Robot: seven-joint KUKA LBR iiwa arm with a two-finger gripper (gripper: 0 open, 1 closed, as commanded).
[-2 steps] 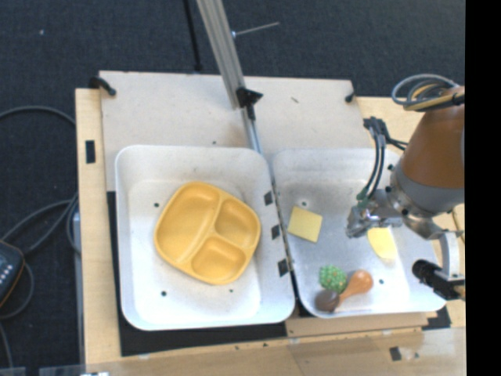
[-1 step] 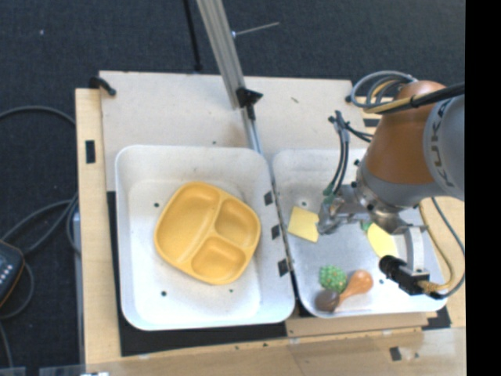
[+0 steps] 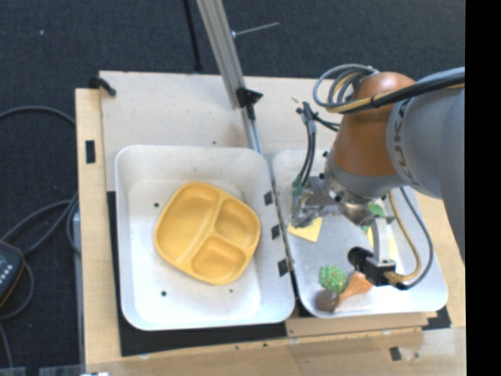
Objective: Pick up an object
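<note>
My gripper (image 3: pixel 307 210) hangs over the left part of the right bin (image 3: pixel 432 288), under the orange wrist band. A yellow wedge-shaped piece (image 3: pixel 307 230) lies just below it, touching or nearly touching the fingertips. Near the bin's front lie a green knobbly piece (image 3: pixel 331 276) and an orange carrot-like piece (image 3: pixel 356 285) with a brown end (image 3: pixel 325 300). A green item (image 3: pixel 377 208) peeks out behind the arm. The arm hides the bin's middle.
A yellow divided plate (image 3: pixel 207 231) lies in the left bin (image 3: pixel 137 296). A metal pole (image 3: pixel 227 53) slants up from between the bins at the back. Cables loop around the wrist and over the right bin.
</note>
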